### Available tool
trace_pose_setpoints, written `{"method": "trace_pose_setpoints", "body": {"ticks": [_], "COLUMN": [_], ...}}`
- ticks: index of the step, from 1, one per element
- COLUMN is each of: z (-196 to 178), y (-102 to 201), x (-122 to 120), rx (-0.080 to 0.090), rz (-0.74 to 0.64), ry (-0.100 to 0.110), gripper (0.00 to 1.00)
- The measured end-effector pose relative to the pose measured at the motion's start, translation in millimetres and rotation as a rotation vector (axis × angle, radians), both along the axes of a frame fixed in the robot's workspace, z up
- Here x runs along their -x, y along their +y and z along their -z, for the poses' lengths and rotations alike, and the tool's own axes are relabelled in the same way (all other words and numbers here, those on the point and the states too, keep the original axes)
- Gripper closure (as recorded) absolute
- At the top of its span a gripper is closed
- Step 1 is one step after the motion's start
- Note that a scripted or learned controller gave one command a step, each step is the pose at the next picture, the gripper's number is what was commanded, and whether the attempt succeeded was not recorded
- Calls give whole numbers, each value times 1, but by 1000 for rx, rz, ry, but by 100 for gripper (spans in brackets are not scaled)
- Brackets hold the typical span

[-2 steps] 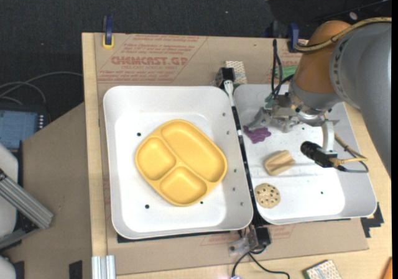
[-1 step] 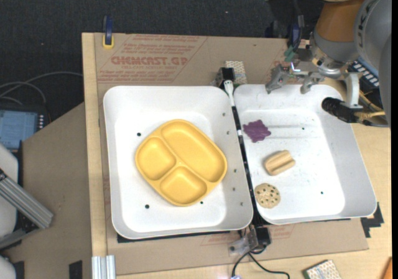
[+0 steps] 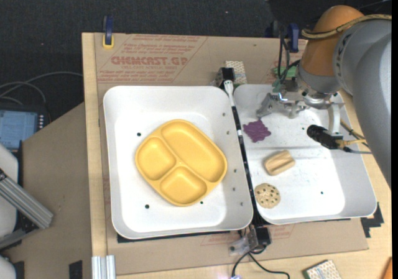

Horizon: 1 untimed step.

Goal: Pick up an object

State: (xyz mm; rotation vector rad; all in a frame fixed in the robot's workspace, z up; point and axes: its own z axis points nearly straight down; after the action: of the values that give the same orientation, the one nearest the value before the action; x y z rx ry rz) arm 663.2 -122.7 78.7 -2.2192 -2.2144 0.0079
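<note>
Camera view: tool (image 3: 281, 102) hovering, probably lining up on purple scrap (image 3: 255, 130) just beside it. Can't tell how open; nothing visibly gripped.

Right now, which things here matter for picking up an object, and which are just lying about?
For the job: gripper, purple toy, tan roll, cookie, all at the right bin.
Likely lying about: yellow divided plate in the left bin, blue clamp at the board corner.
</note>
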Motion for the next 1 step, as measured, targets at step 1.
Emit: {"method": "trace_pose_setpoints", "body": {"ticks": [1], "z": [-6], "y": [33], "x": [-3], "rx": [0], "rz": [-6], "ry": [-6], "gripper": [0]}}
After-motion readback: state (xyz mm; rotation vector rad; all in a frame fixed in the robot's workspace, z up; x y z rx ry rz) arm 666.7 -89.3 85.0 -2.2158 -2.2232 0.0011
